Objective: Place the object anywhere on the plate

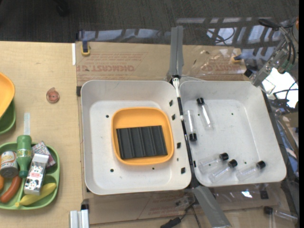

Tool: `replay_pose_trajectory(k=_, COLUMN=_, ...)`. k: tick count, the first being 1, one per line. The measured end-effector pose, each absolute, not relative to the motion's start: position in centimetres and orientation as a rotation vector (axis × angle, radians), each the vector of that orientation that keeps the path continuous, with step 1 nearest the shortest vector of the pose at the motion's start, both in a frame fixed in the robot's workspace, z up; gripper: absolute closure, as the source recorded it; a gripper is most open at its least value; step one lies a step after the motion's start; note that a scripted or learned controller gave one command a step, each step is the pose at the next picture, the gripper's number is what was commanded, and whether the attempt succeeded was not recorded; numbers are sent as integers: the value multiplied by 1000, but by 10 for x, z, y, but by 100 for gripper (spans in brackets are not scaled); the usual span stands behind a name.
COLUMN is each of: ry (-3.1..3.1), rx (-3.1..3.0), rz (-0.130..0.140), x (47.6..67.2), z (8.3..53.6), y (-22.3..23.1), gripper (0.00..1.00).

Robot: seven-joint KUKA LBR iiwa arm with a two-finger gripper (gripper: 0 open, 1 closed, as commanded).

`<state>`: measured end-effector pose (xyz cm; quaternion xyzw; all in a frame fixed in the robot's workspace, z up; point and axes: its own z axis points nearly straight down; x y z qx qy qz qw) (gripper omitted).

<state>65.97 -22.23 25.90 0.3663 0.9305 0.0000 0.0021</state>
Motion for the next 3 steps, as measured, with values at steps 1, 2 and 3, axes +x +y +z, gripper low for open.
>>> replay_pose_trajectory(k=1, ry=2979, rx=988, rz=-1, x=650, z=404, y=-222, gripper=100)
replay_pose_trajectory(k=2, ry=3011, rx=889, rz=0, x=630, z=232, y=-222, gripper=100)
replay_pose_trajectory(k=3, ry=3058, rx=696, rz=0, x=653, z=244, y=-221, gripper=100)
